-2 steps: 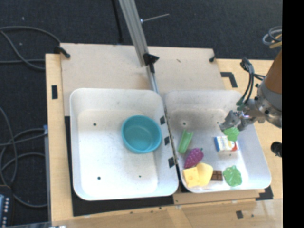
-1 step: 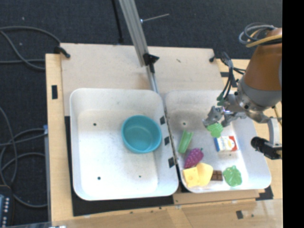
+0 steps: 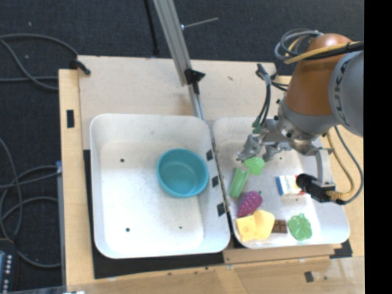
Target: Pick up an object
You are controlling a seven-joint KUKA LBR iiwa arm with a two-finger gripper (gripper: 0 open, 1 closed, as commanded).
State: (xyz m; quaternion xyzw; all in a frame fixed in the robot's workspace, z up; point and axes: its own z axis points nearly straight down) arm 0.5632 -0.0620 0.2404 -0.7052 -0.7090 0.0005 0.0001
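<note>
My gripper (image 3: 255, 155) hangs over the left part of the right bin (image 3: 334, 228), below the orange-banded wrist. It is shut on a small bright green toy (image 3: 255, 164), which sits between the fingertips. Just below and to the left, a longer pale green piece (image 3: 238, 181) lies against the bin's left wall. Near it lie a purple bunch of grapes (image 3: 249, 202), a yellow block (image 3: 255, 225), a small brown piece (image 3: 280, 227), a green leafy toy (image 3: 299, 226) and a white and blue box (image 3: 286, 184).
The left bin (image 3: 116, 225) holds a teal bowl (image 3: 182, 172) near its right side. A metal pole (image 3: 174, 35) slants down to the divider between the bins. Black cable fittings (image 3: 313, 188) hang beside the box.
</note>
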